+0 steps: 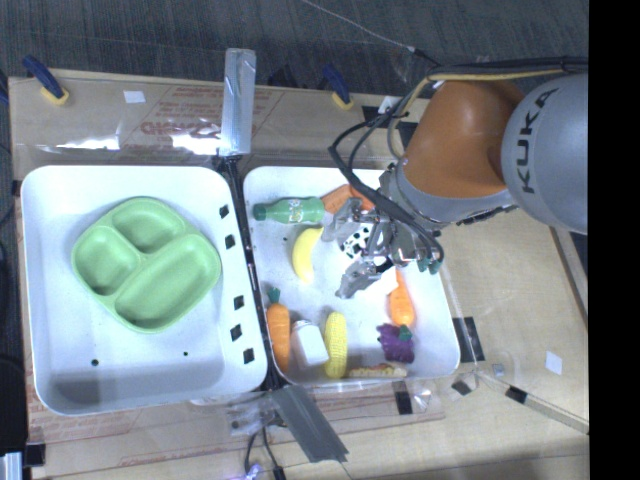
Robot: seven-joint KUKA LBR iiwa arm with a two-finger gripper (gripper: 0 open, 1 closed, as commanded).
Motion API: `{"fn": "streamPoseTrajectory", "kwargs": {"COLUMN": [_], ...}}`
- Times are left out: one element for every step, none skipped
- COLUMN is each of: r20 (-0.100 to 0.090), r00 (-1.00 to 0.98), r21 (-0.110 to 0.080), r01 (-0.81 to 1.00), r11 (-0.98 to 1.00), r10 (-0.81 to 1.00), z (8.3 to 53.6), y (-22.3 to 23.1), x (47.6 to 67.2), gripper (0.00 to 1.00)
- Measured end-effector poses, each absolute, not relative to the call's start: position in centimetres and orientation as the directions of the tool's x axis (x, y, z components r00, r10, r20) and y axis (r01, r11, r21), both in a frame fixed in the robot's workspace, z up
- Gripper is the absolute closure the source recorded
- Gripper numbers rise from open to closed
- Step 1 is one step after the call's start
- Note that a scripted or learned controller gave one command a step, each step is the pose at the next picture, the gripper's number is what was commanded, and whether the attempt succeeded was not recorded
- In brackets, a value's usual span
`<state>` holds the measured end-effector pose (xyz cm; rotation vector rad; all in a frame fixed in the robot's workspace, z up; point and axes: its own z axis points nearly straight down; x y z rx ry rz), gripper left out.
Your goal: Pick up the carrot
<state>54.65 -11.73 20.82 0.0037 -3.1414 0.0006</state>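
Reaching in from the right of the frame, the grey arm (545, 148) with its orange band occupied the upper right and extended over the right bin (262, 268). The left bin (50, 268), in the left half of the frame, contained a green divided plate (147, 261) at its centre.

The gripper (362, 273) hung over the middle of the right bin, its fingers slightly spread with nothing between them. Two carrots lay in that bin (both orange):

- One carrot (401, 303) lay just right of the gripper, near the bin's right wall, directly above a bunch of purple grapes (397, 342).
- A second carrot (278, 334) lay at the lower left of the bin, against the left wall.

A green bottle (290, 210) lay toward the top of the bin, a banana (305, 252) below it. A corn cob (336, 343) and a white block (311, 346) sat side by side near the bottom edge.
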Motion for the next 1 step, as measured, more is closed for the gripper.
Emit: {"fn": "streamPoseTrajectory", "kwargs": {"r20": [0.003], "r00": [-0.931], "r21": [0.003], "r01": [-0.364], "r11": [0.931], "r10": [-0.364], "z": [13.87], "y": [-15.66], "x": [54.04], "gripper": [0.00]}}
